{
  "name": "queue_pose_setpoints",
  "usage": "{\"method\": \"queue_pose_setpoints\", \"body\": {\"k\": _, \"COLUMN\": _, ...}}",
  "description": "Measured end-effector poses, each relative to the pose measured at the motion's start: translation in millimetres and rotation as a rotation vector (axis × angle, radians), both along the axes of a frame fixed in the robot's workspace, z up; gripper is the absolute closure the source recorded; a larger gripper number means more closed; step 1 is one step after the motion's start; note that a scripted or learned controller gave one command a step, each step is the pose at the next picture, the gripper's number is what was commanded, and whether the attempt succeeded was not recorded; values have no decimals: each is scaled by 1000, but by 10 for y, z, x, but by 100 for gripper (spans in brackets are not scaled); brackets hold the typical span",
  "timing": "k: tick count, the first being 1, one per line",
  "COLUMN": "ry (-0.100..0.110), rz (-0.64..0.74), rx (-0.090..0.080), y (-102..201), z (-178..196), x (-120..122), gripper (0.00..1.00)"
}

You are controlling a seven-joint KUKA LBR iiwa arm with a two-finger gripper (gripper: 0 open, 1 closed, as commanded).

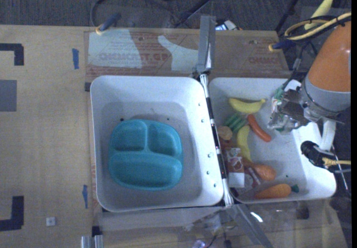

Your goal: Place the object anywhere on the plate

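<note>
A teal plate [145, 154] with three compartments lies in the left bin [111, 96]. The right bin [284, 152] holds toy food: a yellow banana [247, 105], a red sausage-shaped piece [259, 128], a green piece [237, 122], a second yellow banana [244, 142], an orange piece [264, 172] and a carrot [275, 190]. My gripper [282, 115] hangs over the right bin's far right part, just right of the red piece. Its fingers point down and I cannot make out their gap.
A metal divider [215, 141] separates the two bins. A small brown round piece [225, 133] and a red-and-white packet [235, 162] lie by the divider in the right bin. Cables [318, 23] run at the upper right.
</note>
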State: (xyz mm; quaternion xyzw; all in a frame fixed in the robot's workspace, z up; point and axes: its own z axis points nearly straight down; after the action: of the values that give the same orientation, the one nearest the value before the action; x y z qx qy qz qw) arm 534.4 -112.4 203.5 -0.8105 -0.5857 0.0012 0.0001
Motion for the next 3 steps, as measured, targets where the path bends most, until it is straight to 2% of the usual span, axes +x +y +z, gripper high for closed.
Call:
{"method": "queue_pose_setpoints", "body": {"k": 1, "ry": -2, "rz": -76, "rx": 1, "y": 854, "z": -195, "x": 374, "gripper": 100}}
{"method": "queue_pose_setpoints", "body": {"k": 2, "ry": 2, "rz": 365, "rx": 3, "y": 1421, "z": 178, "x": 75, "gripper": 100}}
{"method": "queue_pose_setpoints", "body": {"k": 3, "ry": -3, "rz": 345, "rx": 1, "y": 2215, "z": -125, "x": 384, "gripper": 100}}
